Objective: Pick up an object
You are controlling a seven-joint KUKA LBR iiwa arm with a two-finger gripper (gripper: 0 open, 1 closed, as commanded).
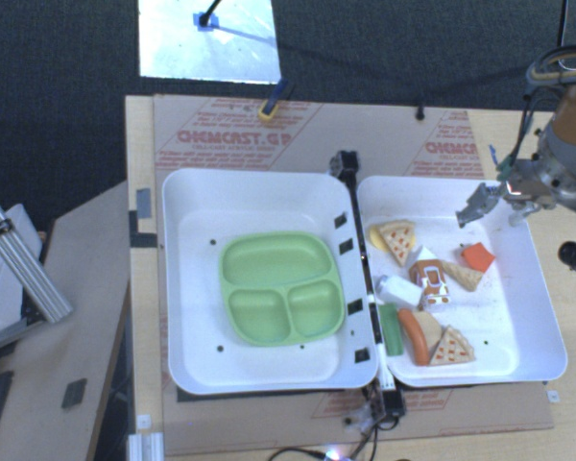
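Camera view: arm poised over the right bin, no object yet taken.

Left bin (187,257) carries a green divided tray (278,286) and nothing else to pick. Right bin (542,305) holds the candidate objects in a loose cluster: a pizza slice (396,240), a white block (399,290), a green stick (391,331), a sausage (414,335), a small orange-and-white carton (430,282), a second pizza slice (452,349) and an orange block (477,255). Gripper (484,203) hangs over the bin's upper right area with nothing between its parts; whether it is spread or pressed together cannot be told from this view. Nearest object is the orange block, lying just below the gripper toward the bin's near edge and apart from it; a descent toward it appears the shortest move.
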